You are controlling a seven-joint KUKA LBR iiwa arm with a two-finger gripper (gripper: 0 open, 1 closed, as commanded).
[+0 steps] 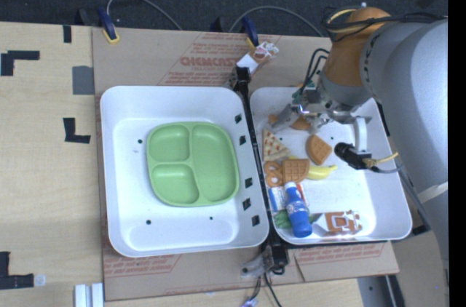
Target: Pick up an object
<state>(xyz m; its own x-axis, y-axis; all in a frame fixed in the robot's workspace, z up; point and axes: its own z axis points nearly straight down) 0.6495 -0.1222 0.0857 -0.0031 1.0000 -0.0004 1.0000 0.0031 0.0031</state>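
Camera view — gripper (309, 111) low in right bin (378, 222) above brown toy food (317, 149), jaw state undeterminable — centre squarely before closing.

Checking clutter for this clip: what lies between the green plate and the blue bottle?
In the camera view, the bins' adjoining white walls with black clips lie between the green plate and the blue bottle.
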